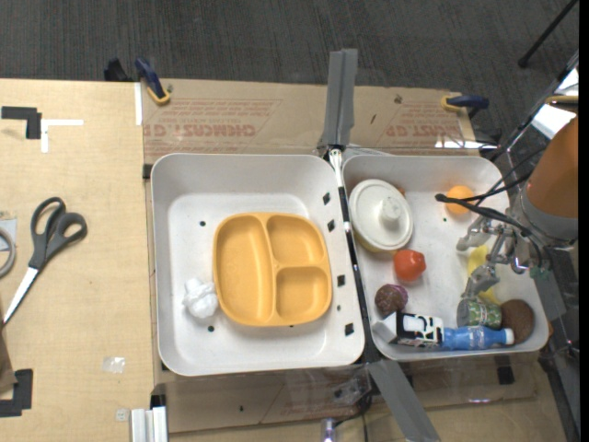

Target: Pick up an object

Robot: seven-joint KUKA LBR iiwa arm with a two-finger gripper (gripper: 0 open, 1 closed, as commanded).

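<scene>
We note the gripper [476, 288] low in the right bin [425, 166], its opening not discernible, just above a green object [479, 314] beside the brown ball [518, 318]; we would centre over it and descend straight to avoid nudging neighbours.

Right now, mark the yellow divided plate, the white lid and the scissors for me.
yellow divided plate [272, 268]: camera view, on the ridge where its compartments meet.
white lid [382, 213]: camera view, on the domed top beside the knob.
scissors [48, 230]: camera view, on the black handle loops.
</scene>
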